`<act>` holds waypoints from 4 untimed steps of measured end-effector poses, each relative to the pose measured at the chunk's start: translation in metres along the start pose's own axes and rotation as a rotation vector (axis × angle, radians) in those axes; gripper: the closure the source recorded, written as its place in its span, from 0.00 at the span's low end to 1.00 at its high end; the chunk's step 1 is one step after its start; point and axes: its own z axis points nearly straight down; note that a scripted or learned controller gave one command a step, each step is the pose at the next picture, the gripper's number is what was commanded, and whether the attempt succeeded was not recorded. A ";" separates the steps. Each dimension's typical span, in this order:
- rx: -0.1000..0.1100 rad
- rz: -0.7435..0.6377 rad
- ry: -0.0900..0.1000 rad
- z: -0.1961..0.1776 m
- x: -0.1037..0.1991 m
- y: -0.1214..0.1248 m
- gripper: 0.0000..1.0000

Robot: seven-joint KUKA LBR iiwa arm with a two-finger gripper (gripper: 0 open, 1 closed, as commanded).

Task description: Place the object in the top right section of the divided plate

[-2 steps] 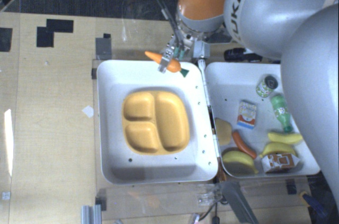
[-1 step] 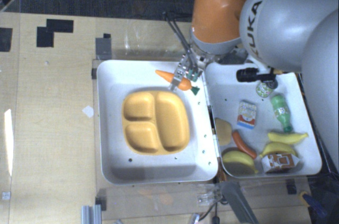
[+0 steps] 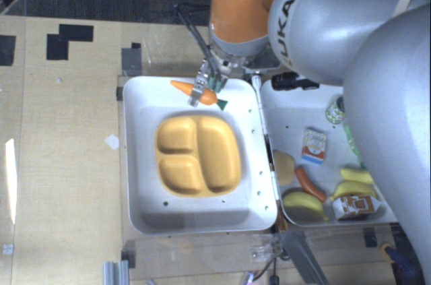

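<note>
At the far edge of the left bin (image 3: 138,162), above the yellow divided plate (image 3: 199,154), the pincer (image 3: 204,89) grips a toy carrot (image 3: 195,91) at its thick end. Likely light, rigid, slick plastic; a mid-body grip looks safer.

On the grey arm (image 3: 316,21), black letters run up the casing beside the orange band; "UKA" reads plainly, the start of the brand name curving out of sight. The small cartons (image 3: 314,145) in the right bin (image 3: 289,122) carry printing too small to read.
</note>
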 end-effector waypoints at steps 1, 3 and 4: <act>0.000 -0.030 -0.002 -0.016 -0.003 -0.011 1.00; 0.000 -0.074 -0.001 0.007 -0.015 -0.018 1.00; 0.000 -0.019 -0.001 0.000 0.006 -0.065 1.00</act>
